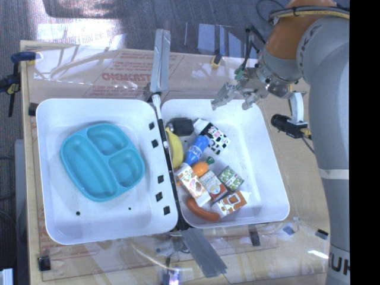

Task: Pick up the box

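Claw open and empty above the far rim of the right bin; boxes lie in a heap below it.

Nearest the camera, low in the right bin [270,177], lie a sausage [202,211] and a small brown box [230,202]. Just above them sit a white and red box [192,183], an orange carton [212,186] and a green box [230,177], packed close together. Farther up come a blue bottle [196,151], a banana [174,148] by the divider, a black and white cow-patterned box [215,138] and a black item [180,126]. Left of centre, the other bin [53,218] holds a blue divided plate [103,161]. At upper right the claw [237,98] hangs with fingers spread, grasping nothing, over the bin's far edge on the bench [71,76].
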Tool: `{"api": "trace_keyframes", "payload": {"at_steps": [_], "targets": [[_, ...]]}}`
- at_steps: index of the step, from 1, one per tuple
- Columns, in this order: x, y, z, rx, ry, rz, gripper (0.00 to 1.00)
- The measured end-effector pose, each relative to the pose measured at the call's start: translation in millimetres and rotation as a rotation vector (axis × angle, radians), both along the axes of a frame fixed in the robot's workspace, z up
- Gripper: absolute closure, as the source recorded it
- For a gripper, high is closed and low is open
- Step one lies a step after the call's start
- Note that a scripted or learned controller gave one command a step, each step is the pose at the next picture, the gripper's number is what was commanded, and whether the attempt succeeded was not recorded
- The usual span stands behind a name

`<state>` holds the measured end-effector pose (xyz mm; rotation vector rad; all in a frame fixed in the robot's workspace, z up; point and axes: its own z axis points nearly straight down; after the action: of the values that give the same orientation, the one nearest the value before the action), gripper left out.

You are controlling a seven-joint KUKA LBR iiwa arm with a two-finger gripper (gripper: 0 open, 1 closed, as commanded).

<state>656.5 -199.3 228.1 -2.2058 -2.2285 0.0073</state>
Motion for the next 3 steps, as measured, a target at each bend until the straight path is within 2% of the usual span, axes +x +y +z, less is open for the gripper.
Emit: {"api": "trace_keyframes", "payload": {"at_steps": [1, 2, 3], "targets": [[-119, -12, -60, 0.001, 0.001, 0.032, 0.00], [-122, -10, -140, 0.000, -0.001, -0.114, 0.00], [-123, -11, -133, 0.000, 0.005, -0.111, 1.00]]}}
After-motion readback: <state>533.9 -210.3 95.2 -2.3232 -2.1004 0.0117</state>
